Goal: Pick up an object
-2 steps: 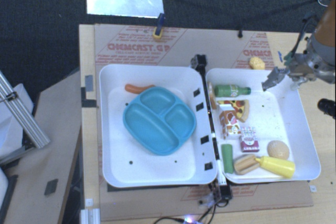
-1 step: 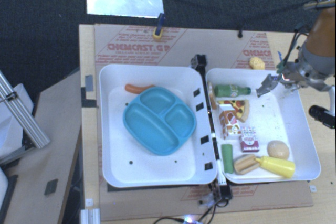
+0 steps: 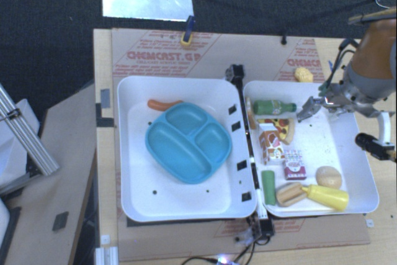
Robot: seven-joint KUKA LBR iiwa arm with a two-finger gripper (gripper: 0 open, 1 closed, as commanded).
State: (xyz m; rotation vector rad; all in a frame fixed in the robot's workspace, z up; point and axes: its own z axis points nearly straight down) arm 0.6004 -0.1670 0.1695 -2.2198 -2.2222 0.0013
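1. Sitting side by side on bench: left bin [image 3: 133,152] w/ blue divided plate [image 3: 188,141] and orange sausage [image 3: 162,104] at plate's upper-left edge.
2. Right bin [image 3: 360,174] held green bottle [image 3: 273,108], pizza slice [image 3: 277,128], red packet [image 3: 294,167], green stick [image 3: 268,186], hot dog [image 3: 289,193], yellow bottle [image 3: 326,196], tan potato [image 3: 329,176].
3. Arm [image 3: 375,65] reached in from right, over bin's upper right.
4. Gripper [image 3: 308,110] hung just right of green bottle, nothing seen between fingers; open or clenched, can't tell.
5. Small yellow item [image 3: 303,74] lay on bench beyond right bin.
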